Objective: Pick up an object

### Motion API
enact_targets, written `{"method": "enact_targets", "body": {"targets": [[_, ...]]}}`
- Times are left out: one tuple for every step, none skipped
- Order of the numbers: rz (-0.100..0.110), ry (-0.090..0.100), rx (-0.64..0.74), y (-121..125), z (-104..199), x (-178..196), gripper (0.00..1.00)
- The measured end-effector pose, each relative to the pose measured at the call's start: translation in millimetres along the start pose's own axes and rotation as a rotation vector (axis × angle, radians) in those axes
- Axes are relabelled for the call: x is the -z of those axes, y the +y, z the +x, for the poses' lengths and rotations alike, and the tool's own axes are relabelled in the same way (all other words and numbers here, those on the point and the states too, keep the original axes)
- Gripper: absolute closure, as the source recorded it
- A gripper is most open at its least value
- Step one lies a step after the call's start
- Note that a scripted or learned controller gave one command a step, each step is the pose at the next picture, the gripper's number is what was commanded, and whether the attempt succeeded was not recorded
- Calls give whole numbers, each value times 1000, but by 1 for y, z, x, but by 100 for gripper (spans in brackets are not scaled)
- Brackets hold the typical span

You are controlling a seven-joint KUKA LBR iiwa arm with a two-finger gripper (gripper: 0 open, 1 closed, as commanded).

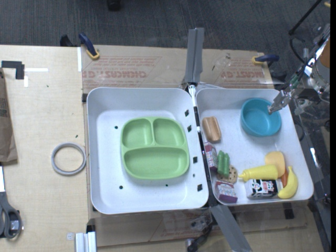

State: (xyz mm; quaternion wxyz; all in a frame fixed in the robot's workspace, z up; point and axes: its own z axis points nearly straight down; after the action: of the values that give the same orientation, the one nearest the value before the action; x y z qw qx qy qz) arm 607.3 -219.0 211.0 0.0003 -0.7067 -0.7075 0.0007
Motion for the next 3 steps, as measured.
{"method": "enact_targets", "body": {"targets": [[-1, -2, 119, -4, -3, 35, 0], [-1, -1, 274, 52, 37, -25, 0], [0, 0, 279, 44, 100, -60, 0]]}}
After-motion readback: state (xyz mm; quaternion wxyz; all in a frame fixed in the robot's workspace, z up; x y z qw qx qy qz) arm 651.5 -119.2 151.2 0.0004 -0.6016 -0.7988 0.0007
